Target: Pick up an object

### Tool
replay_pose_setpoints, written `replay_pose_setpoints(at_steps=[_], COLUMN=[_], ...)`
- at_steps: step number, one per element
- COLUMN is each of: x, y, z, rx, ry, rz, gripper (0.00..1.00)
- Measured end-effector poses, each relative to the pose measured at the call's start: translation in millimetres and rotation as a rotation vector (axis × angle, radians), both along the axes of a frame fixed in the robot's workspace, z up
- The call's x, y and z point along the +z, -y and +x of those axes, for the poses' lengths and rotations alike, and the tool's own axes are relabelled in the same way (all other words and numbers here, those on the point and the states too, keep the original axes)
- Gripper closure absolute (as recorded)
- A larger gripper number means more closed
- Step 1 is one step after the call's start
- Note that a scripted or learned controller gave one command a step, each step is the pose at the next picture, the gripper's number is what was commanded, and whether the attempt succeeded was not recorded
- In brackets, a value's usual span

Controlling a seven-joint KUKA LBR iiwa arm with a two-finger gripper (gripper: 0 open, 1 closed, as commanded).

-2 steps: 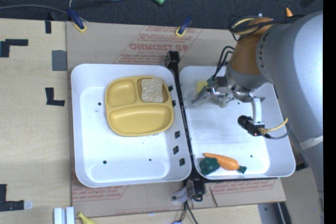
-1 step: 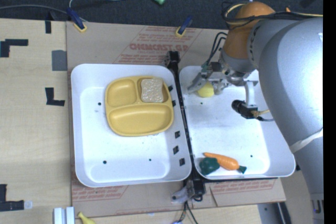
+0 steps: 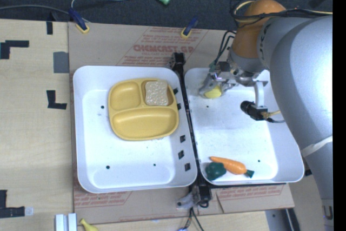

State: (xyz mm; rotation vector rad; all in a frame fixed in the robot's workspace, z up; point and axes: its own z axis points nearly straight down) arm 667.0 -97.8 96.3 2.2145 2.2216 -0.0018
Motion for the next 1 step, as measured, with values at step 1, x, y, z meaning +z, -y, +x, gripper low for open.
replay_pose_setpoints(at_steps=[1], x=[88.1], y=[-51.5], z=[-110.0], rx=[-0.001], ry=[-0.002], rz=[0.004], gripper=[1.0])
